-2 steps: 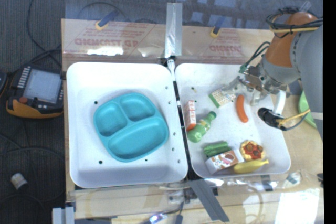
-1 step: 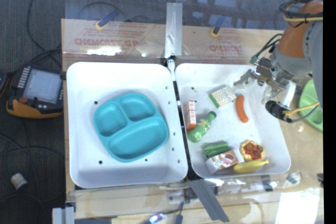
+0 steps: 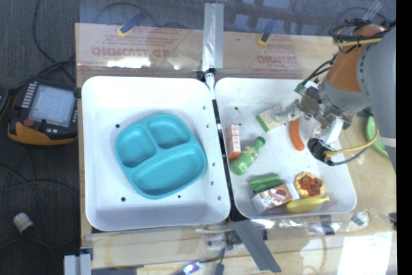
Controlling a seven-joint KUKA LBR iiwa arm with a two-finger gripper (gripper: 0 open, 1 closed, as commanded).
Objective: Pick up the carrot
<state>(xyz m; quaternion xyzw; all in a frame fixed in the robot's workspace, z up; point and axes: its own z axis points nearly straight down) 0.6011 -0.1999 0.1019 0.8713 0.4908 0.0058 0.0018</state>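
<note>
The carrot (image 3: 295,134) lies in the right bin (image 3: 344,199), toward its 2 o'clock corner. The gripper (image 3: 320,114) hangs just at the carrot's 2 o'clock (whether wide or narrow, I cannot tell)

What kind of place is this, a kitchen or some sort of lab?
Probably a robot lab, not a kitchen. Two white bins sit on a taped-up bench, a grey arm's gripper hangs by a toy carrot, and a handheld controller lies on carpet with loose cables.
</note>
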